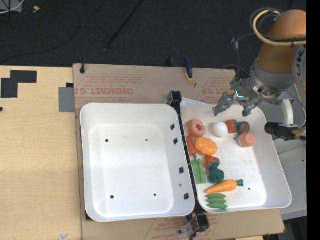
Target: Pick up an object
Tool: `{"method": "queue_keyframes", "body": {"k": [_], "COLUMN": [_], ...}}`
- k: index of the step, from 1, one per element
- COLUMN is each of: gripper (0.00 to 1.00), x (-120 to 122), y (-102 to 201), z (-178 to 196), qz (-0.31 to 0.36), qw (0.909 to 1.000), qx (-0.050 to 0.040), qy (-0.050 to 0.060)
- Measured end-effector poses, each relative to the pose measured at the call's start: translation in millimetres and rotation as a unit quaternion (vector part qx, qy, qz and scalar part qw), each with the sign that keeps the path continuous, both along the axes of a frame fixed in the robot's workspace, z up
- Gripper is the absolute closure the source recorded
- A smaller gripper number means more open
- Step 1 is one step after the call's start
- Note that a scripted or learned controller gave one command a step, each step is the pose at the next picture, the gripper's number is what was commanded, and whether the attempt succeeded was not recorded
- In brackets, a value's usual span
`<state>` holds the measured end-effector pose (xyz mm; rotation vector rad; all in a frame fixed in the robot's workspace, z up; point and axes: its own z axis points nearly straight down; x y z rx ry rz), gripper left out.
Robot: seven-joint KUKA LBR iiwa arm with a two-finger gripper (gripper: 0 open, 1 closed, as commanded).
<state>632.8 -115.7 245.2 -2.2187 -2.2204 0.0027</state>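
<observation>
The right bin (272,176) holds several toy foods. A pink donut (196,128), a white egg (220,129), a red and brown piece (236,126) and a pink round piece (246,140) lie near its far end. Nearer lie an orange fruit (206,146), green beans (199,170), a dark green piece (216,175), a carrot (222,186) and a pea pod (216,200). My gripper (234,109) hangs over the bin's far edge, just above the egg and the red and brown piece. It is open, with nothing between its fingers.
The left bin (92,159) stands beside the right one, with a black divider strip (182,154) between them. Both rest on a cardboard sheet (125,86) on the wooden bench. A blue clip (189,69) sits at the cardboard's far edge.
</observation>
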Motion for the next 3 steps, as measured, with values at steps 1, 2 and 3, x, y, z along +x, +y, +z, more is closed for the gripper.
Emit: {"method": "queue_keyframes", "body": {"k": [1,2,3], "gripper": [0.00,0.00,0.00], "x": [-51,13,9], "y": [-51,3,28], "z": [-134,-158,-157], "qz": [-0.002,0.002,-0.003], "qw": [1.0000,1.0000,1.0000], "qx": [0.0003,-0.0003,-0.0047], "qy": [0.004,-0.002,0.001]}}
